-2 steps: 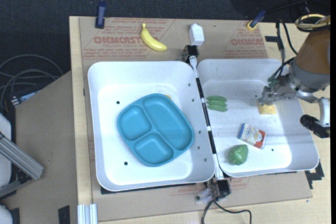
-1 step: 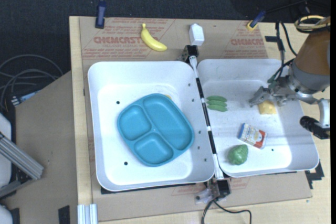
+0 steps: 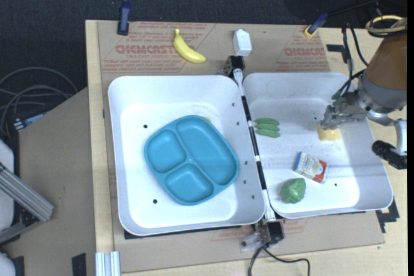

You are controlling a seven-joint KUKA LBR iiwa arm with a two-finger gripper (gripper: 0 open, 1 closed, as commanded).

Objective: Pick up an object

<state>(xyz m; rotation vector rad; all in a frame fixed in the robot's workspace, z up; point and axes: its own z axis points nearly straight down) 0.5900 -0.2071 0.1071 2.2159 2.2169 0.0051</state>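
Note:
My gripper (image 3: pixel 332 121) hangs over the right bin (image 3: pixel 362 198), directly above a small yellow block (image 3: pixel 329 133) near the bin's right side. The fingertips reach down to the block's top edge. Also in the right bin lie a green pea pod (image 3: pixel 267 127) at the left, a small white and red packet (image 3: pixel 311 167) in the middle, and a green leafy lump (image 3: pixel 293 191) near the front. The left bin (image 3: pixel 129 106) holds a blue divided plate (image 3: pixel 189 159).
A yellow banana (image 3: pixel 186 49) lies on the cardboard behind the left bin. A white clip (image 3: pixel 242 41) sits at the back between the bins. Cables hang at the right beside the arm (image 3: pixel 388 68).

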